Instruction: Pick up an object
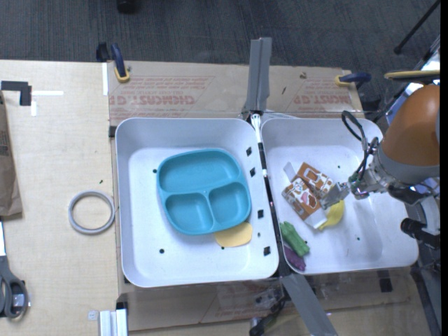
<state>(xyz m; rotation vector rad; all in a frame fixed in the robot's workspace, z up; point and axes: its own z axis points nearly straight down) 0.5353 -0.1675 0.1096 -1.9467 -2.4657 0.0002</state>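
In the right bin an orange and white snack packet lies flat near the middle. A yellow banana-shaped toy rests just to its right. A green toy and a purple one lie against the bin's left wall. My gripper comes in from the right and sits low over the packet's right edge, just above the yellow toy. Whether it touches either one I cannot tell.
The left bin holds a blue divided plate with a flat yellow piece poking out from under its near edge. A tape ring and scissors lie on the bench to the left. A metal divider stands between the bins.
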